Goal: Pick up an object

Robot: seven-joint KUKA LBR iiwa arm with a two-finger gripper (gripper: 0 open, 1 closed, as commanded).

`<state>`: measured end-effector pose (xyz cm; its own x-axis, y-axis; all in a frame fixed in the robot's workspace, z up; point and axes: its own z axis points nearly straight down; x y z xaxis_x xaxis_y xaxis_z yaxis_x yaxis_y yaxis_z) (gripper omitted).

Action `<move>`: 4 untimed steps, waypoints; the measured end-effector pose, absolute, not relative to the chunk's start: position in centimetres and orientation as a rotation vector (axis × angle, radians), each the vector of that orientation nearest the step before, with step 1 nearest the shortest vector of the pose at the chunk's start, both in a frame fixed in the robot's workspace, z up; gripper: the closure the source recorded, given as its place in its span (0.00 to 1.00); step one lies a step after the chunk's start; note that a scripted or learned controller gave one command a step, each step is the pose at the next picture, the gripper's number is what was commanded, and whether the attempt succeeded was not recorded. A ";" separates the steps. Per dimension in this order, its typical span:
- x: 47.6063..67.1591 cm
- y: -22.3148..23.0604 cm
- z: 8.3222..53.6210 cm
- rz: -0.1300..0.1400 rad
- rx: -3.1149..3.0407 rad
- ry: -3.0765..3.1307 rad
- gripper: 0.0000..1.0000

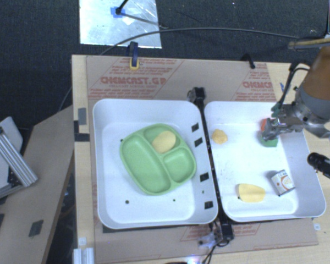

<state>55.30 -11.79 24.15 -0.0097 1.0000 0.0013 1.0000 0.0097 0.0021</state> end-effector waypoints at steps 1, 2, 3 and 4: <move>55.4 -6.9 23.0 0.003 2.211 2.232 1.00; 56.4 -1.1 23.4 0.005 2.209 2.233 1.00; 57.1 3.8 23.5 0.005 2.210 2.233 1.00; 56.1 9.2 24.1 0.004 2.210 2.235 1.00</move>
